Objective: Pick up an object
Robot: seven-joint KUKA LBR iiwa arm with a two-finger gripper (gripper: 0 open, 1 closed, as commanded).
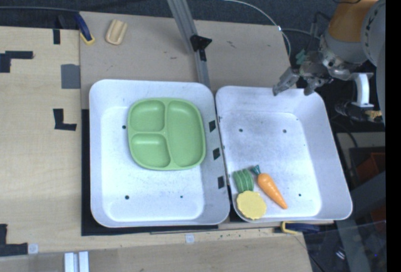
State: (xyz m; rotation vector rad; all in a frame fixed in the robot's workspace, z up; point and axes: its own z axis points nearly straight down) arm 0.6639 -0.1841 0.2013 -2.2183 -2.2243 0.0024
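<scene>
Overhead and at a slant, one camera looks down on a pale wooden bench (37, 158) that carries two shallow white bins side by side.

The left bin (109, 202) holds a light green plate (167, 133) with three compartments, lying flat in the upper middle of the bin floor and well clear of its walls.

The right bin (313, 139) has a speckled floor, and three small toy foods are gathered at its lower left corner. An orange carrot (273, 191) lies at a slant, its green leafy end pointing up and to the left. Just beside it, to the left, sits a ridged green piece (244, 180). Below those two, a round yellow piece (251, 205) rests against the bin's lower rim, touching or nearly touching the green piece.

The grey arm (369, 20) with its orange band enters at the upper right of the view. Its gripper (294, 84) hangs over the upper right rim of the right bin, well apart from the three toy foods. Two dark fingers point down and to the left with a visible gap between them, so the jaws stand apart, and nothing lies between them.

On the bench above the left bin lies a small tan block (116, 32), and near it a blue and yellow clip (84, 29). A grey metal pole (178, 4) runs diagonally down to the gap where the two bins meet.
</scene>
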